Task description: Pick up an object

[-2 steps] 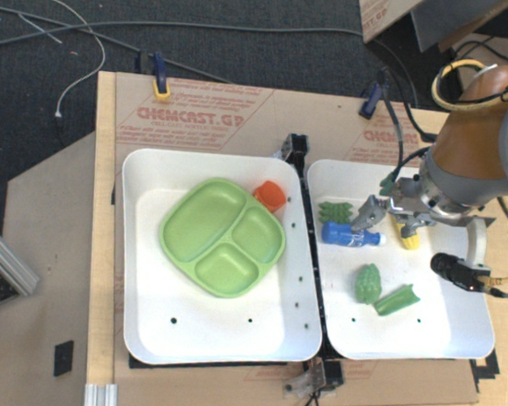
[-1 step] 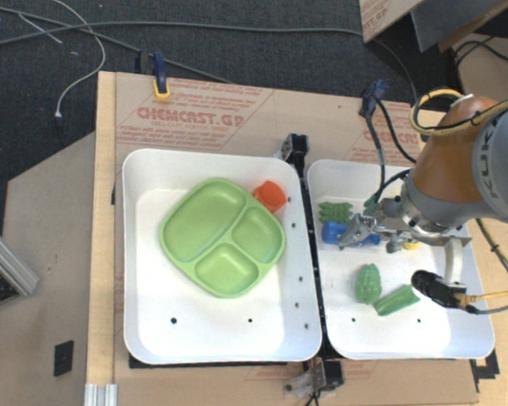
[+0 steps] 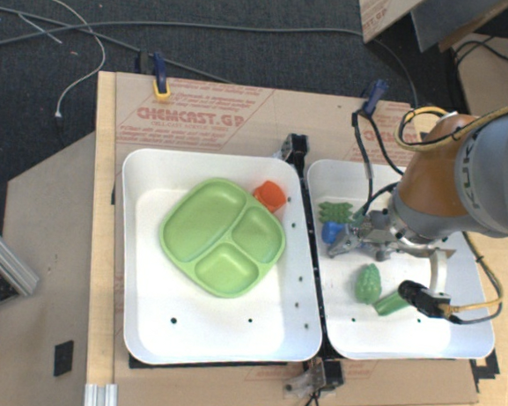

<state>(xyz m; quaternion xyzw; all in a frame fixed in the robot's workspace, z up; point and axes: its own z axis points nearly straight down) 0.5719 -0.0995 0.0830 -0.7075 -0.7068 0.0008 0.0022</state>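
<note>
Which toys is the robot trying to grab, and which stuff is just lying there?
For the job, under the gripper in the right bin:
blue toy
green toys

Just lying about, in the left bin:
green plate
orange toy

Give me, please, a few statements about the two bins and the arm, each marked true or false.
1. The green divided plate lies in the left bin. True.
2. The orange object sits in the right bin. False: it is in the left bin, at the plate's upper right edge.
3. The arm's hand is over the right bin. True.
4. The blue object lies on the plate. False: it is in the right bin, below a green toy.
</note>
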